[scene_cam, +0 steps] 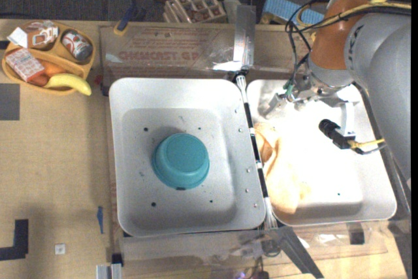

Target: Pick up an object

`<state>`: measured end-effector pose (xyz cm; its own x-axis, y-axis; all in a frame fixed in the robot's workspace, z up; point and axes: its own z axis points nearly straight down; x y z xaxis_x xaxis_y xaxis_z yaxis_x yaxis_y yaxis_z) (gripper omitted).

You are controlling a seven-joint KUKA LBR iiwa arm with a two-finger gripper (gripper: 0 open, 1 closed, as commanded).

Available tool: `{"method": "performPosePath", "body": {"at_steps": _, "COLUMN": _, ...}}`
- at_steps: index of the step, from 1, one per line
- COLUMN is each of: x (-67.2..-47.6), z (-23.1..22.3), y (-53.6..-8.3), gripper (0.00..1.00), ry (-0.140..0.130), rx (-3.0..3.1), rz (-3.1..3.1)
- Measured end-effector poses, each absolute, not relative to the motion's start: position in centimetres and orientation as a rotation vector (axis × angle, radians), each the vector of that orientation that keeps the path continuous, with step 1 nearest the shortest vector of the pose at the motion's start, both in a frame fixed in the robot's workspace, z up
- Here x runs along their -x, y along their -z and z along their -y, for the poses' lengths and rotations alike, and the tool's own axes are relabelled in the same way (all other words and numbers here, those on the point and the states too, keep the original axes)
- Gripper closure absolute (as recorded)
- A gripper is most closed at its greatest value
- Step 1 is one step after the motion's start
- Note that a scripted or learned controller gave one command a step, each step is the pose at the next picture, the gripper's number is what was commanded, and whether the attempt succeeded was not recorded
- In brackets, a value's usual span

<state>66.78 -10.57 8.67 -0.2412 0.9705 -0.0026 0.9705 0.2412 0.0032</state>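
Over right bin, tool — glare-blurred

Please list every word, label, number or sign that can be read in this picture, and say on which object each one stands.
None can be read for certain.
Cardboard strip behind the left bin: red printed letters, too blurred to read.
Packets in the yellow tray: printing too small to read.
Teal bowl and gripper: no text visible.

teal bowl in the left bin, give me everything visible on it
The teal bowl is round, one solid blue-green colour, with a matte plastic look. It appears to sit upside down, its flat base facing up, though that is hard to confirm. It rests near the middle of the left bin, on the floor, apart from the walls. Nothing else touches it.
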Motion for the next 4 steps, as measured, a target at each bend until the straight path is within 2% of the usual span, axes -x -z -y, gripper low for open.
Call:
{"method": "performPosePath", "body": {"at_steps": 1, "x": -59.0, "z": 10.5, "y": -14.0, "gripper": 0.0, "ry": 0.0, "rx": -1.782, "rz": -2.586}}
{"method": "performPosePath", "body": {"at_steps": 2, "x": -58.6, "z": 3.7, "y": -18.5, "gripper": 0.0, "ry": -0.002, "rx": -2.036, "rz": -2.388}}
{"method": "performPosePath", "body": {"at_steps": 3, "x": -59.9, "z": 3.0, "y": -22.4, "gripper": 0.0, "ry": -0.003, "rx": -1.753, "rz": -2.6}}
{"method": "performPosePath", "body": {"at_steps": 4, "x": -58.3, "z": 4.1, "y": -18.5, "gripper": 0.0, "ry": 0.0, "rx": -1.775, "rz": -2.592}}
